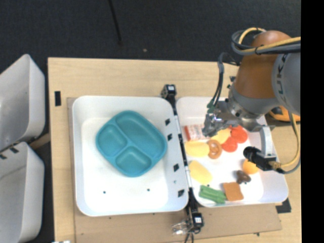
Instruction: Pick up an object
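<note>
In the right bin (273, 189): I saw toy food (207, 149) scattered.
Gripper (211, 127): low over the red-and-white packet (193, 132).
Jaws: I couldn't tell.
Left bin (86, 196): teal tray (131, 143).

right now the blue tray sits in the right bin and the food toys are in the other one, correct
No. The camera view shows the blue tray in the left bin; the food toys lie in the right bin, under the arm.

Tray (131, 143) in left bin (81, 186); food items in right bin (273, 189).
</note>
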You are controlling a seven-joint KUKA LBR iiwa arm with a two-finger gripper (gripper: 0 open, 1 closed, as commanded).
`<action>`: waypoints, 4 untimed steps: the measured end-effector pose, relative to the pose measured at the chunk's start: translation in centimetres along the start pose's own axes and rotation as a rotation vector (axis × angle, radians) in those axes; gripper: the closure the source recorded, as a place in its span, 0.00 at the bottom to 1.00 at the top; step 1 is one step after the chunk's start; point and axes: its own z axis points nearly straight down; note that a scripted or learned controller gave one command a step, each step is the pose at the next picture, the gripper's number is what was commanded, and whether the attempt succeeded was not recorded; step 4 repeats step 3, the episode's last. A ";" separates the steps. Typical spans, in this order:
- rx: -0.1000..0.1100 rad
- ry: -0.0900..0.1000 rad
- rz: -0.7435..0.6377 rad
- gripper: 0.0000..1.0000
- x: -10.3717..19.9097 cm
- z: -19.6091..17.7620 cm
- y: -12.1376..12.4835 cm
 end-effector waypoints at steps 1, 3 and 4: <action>0.000 -0.001 0.001 1.00 4.6 -0.8 0.3; 0.001 -0.002 0.004 1.00 9.9 0.5 0.3; 0.001 -0.002 0.004 1.00 9.9 0.5 0.3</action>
